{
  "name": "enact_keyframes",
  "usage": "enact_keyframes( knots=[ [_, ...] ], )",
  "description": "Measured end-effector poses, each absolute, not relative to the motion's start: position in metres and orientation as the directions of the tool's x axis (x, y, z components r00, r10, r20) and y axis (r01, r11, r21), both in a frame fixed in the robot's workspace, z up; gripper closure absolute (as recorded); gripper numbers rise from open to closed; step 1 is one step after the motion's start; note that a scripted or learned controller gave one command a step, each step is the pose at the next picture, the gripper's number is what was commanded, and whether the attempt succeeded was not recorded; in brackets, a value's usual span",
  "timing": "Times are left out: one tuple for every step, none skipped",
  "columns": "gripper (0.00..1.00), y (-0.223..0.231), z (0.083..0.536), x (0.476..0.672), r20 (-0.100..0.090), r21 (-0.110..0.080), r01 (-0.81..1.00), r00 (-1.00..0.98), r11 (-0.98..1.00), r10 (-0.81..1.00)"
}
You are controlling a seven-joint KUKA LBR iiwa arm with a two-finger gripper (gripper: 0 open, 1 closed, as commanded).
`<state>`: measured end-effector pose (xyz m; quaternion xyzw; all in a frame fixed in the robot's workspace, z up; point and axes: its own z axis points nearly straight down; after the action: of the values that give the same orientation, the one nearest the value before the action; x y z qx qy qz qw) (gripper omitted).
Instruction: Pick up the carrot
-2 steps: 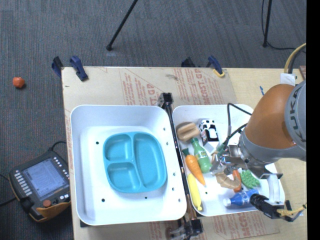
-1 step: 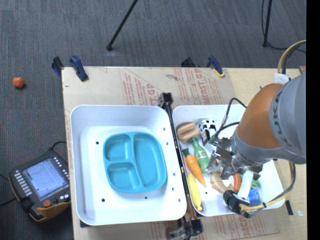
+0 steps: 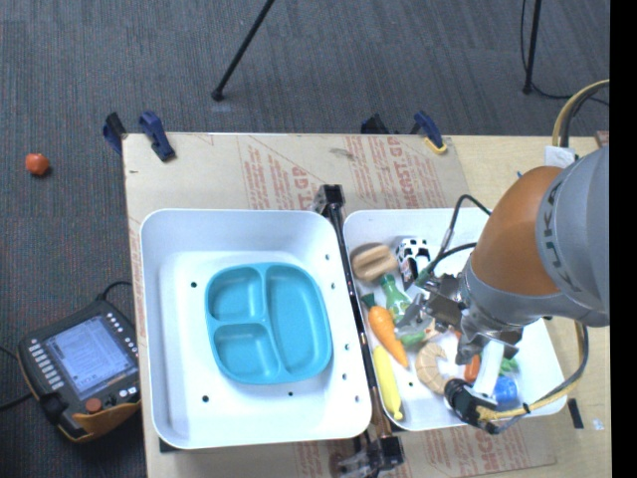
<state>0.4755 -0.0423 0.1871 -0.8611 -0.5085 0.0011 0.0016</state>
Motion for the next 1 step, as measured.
enact_keyframes(
  knots=[
    [0.00, 0.0035, 0.1869, 0.4933, -0.001, -0.005, 0.845, 0.534, -0.534, 0.845]
  ],
)
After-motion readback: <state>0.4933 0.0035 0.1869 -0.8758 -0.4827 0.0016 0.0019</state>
